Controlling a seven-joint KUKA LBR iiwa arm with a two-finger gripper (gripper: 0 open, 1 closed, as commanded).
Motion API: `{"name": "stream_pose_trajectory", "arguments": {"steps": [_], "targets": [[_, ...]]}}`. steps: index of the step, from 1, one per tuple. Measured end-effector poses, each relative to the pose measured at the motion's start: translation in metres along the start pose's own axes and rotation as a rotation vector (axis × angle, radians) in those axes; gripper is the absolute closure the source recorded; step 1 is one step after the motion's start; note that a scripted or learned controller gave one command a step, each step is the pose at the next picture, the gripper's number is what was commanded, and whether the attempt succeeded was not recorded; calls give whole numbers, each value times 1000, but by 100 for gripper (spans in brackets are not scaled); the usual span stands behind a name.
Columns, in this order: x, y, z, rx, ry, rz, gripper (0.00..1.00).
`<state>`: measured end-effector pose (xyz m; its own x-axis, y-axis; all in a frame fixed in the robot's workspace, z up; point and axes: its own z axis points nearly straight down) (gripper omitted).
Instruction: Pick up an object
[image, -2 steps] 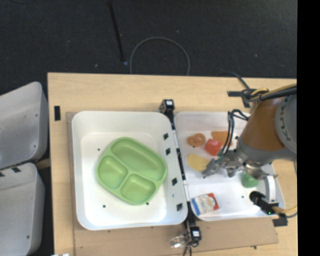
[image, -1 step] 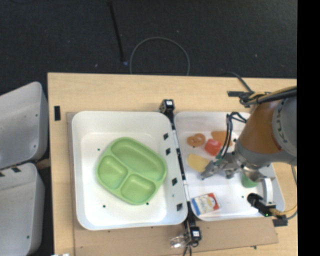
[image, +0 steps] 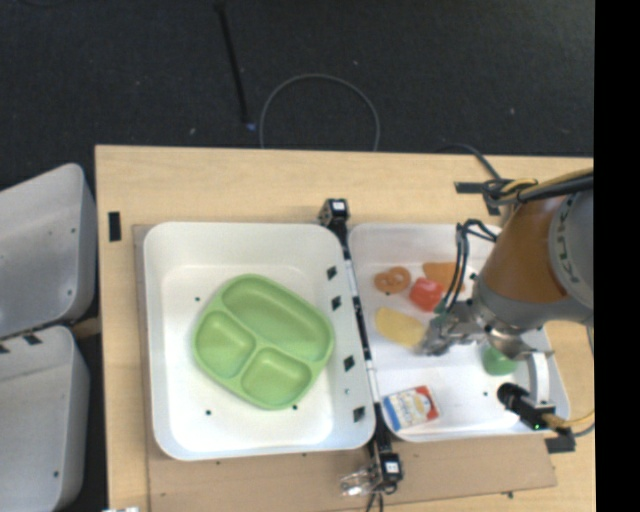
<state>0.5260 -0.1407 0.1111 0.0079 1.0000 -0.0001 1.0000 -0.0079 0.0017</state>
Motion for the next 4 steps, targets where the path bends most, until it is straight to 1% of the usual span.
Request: {"name": "stream_pose_trajectory", "arguments": {"steps": [1, 2, 3, 4], "targets": [[-3, 9, -46, -3, -1, -11, 100], [-15, 12, -97, -4, -2, -11, 100], [-16, 13, -135, -4, -1, -12, 100], [44, 37, -134, -1, 1, -17, 100]]}}
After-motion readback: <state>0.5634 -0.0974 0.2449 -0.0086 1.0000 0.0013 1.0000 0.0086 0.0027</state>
